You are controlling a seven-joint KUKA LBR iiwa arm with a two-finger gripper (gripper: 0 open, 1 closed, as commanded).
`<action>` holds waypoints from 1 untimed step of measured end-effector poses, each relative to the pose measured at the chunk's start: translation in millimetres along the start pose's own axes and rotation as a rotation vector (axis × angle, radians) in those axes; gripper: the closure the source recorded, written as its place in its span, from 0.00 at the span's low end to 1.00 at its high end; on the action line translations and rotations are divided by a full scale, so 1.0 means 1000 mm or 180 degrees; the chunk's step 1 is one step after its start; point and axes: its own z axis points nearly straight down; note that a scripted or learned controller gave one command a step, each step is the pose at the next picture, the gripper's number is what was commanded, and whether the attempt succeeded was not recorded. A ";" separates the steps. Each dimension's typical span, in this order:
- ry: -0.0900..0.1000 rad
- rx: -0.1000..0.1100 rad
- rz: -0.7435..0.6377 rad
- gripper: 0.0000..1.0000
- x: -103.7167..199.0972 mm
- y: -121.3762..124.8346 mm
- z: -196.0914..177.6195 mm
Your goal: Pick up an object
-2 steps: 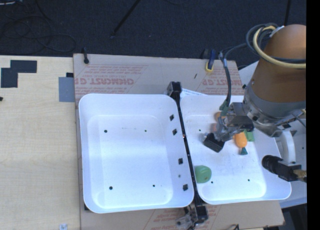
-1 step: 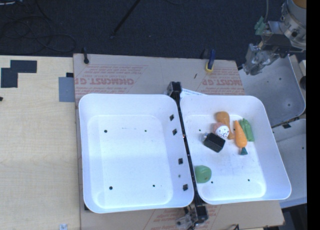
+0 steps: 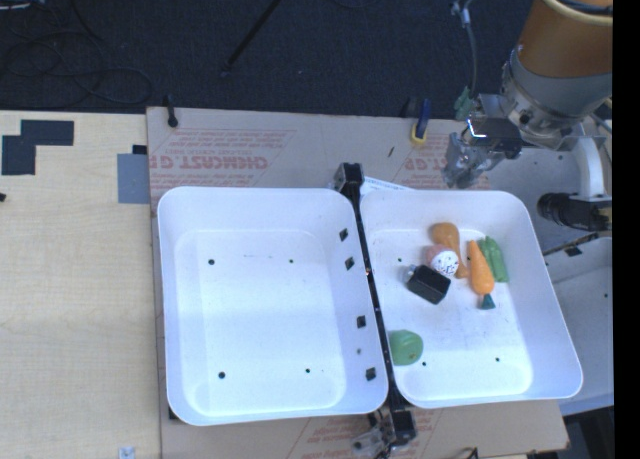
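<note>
The right bin (image 3: 520, 367) holds a cluster of small things: an orange toy piece (image 3: 445, 237), a white ball with dark spots (image 3: 446, 265), a black block (image 3: 428, 284), an orange carrot-like toy (image 3: 480, 267) with a green piece (image 3: 494, 257) beside it. A green round object (image 3: 405, 347) lies near the bin's left wall. My gripper (image 3: 462, 167) hangs above the bin's far rim, up and to the right of the cluster, with nothing seen between its fingers.
The left bin (image 3: 180, 247) stands beside the right one, with a black divider strip (image 3: 362, 287) between them. Both rest on a cardboard sheet (image 3: 250, 152). A yellow-and-blue clamp (image 3: 420, 125) sits behind the bins. Cables hang near the arm.
</note>
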 end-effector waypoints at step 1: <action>0.0002 -0.0006 0.0018 1.00 0.010 -0.087 0.016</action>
